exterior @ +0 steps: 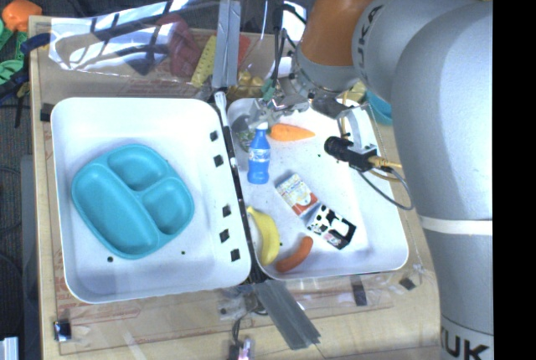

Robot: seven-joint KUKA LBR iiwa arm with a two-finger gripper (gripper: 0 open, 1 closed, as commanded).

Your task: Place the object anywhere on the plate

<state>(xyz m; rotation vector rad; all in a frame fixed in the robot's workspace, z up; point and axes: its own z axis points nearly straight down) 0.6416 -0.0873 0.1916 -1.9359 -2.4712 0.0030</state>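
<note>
A blue plate (132,198) with three compartments lies in the left bin (75,120). The right bin (381,245) holds a small blue-labelled bottle (259,154) standing upright, an orange carrot (292,132), a yellow banana (266,234), a reddish sausage (294,254), a small printed packet (296,192) and a black-and-white item (331,227). My gripper (270,105) hangs at the far left corner of the right bin, just above the bottle's cap and left of the carrot. The big grey arm covers the bin's right side.
A ridge with black clips (224,191) divides the two bins. Behind them lie clear plastic sheeting (126,36) and clutter. A black cable and connector (352,153) hang off the arm over the right bin.
</note>
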